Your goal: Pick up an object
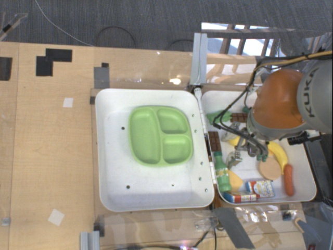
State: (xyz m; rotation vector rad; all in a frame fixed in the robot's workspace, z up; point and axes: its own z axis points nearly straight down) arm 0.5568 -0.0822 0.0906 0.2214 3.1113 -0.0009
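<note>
1. My jaws (pixel 240 154) hang over the right bin's (pixel 311 191) middle; I cannot tell their spread.
2. The banana (pixel 279 155) lies near the right edge.
3. Crowded neighbours like the sausage (pixel 289 179) could deflect my grasp.

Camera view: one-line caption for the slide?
KUKA arm lowers its end effector into the right bin of toy food; green divided plate sits in the left bin.

A green divided plate (pixel 159 135) lies in the middle of the left white bin (pixel 112 186), its three compartments bare. Black tape patches (pixel 53 59) mark the wooden bench (pixel 44 155) near its far left edge. Beyond the bench lies grey carpet (pixel 130 9), crossed by a thin cable (pixel 57 25).
</note>
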